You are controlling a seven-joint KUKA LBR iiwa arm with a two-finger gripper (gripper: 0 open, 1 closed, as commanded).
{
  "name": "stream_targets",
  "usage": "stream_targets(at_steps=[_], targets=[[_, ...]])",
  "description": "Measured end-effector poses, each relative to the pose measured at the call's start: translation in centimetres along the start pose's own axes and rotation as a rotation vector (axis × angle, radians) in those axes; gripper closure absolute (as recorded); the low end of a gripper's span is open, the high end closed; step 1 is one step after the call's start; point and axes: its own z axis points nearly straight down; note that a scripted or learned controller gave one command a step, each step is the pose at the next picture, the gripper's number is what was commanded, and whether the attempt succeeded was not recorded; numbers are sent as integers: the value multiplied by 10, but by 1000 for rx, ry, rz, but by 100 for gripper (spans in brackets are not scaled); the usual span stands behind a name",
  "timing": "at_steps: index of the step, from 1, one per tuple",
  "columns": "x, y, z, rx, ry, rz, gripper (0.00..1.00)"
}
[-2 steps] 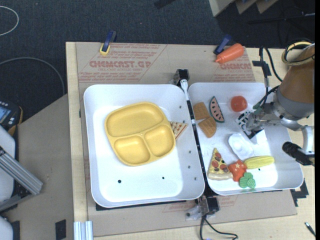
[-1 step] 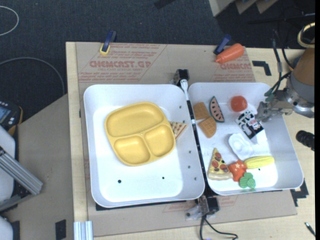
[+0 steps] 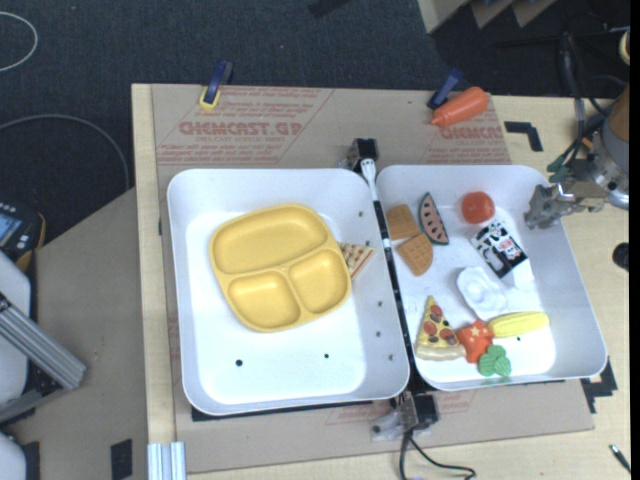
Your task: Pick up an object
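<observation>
The right bin (image 3: 560, 268) holds several toy foods: a red tomato (image 3: 477, 206), a watermelon slice (image 3: 433, 218), a bread piece (image 3: 402, 221), a brown cookie (image 3: 415, 256), a black-and-white carton (image 3: 499, 247), a clear cup (image 3: 481, 291), a pizza slice (image 3: 435, 328), a corn cob (image 3: 518, 323) and a red and green vegetable (image 3: 484, 349). My gripper (image 3: 545, 206) hangs over the right bin's far right edge, beside the tomato and carton, with nothing visibly between its fingers.
The left bin (image 3: 200, 348) carries a yellow divided plate (image 3: 278, 265) and a waffle piece (image 3: 355, 258) by its right wall. An orange clamp (image 3: 460, 106) and a yellow clamp (image 3: 211, 92) sit on the cardboard behind the bins.
</observation>
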Motion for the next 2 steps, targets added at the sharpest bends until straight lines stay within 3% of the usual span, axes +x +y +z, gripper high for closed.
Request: stream_targets(at_steps=[1,2], targets=[[49,21,11,4,3,-5,100],[103,41,-1,3,4,-6,100]])
